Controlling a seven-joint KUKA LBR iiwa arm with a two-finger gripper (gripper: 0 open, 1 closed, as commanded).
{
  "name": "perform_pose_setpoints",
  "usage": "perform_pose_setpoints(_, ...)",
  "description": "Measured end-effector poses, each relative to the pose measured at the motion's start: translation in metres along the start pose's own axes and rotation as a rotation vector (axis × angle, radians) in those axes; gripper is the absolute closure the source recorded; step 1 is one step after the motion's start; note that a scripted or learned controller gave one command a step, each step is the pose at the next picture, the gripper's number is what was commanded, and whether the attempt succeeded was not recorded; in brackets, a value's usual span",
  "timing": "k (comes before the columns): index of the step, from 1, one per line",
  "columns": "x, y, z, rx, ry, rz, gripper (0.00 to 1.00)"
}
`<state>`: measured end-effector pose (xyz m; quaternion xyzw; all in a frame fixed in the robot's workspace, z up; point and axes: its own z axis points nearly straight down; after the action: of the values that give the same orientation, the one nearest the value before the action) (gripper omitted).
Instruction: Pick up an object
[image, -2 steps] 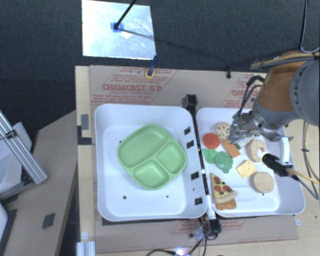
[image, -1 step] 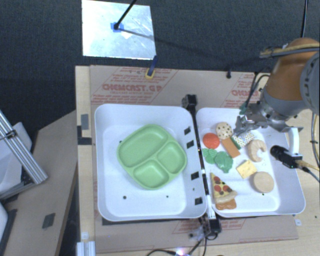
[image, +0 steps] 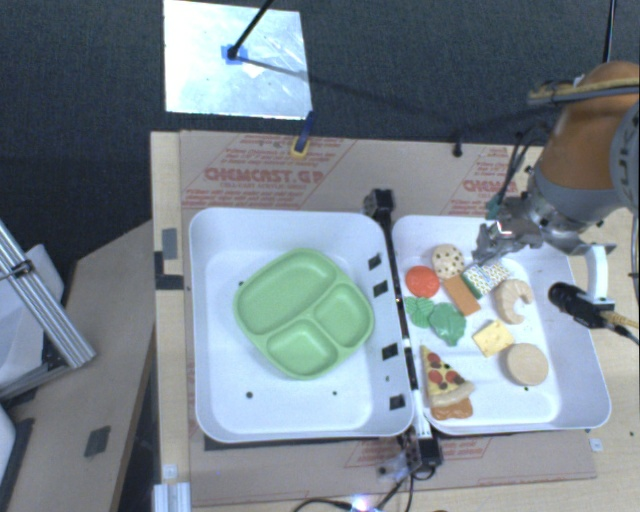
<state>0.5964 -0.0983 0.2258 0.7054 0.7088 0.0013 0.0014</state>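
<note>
Pizza slice (image: 446, 380) lies nearest; bench cardboard (image: 265, 170) reads "CHEMCAST GP"; gripper (image: 492, 240) state unclear

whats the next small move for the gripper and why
Probably a short straight descent. The gripper hangs in the right bin, just above the patterned block beside the cookie, with nothing seen held. Going straight down should avoid nudging the croissant.
</note>
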Motion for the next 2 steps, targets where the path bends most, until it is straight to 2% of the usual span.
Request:
perform_pose_setpoints(1, 0.053, -0.010, 0.010, 0.004, 0.002, -0.004, 1.00)
perform_pose_setpoints(2, 0.101, -0.017, -0.003, 0.001, 0.002, -0.005, 1.00)
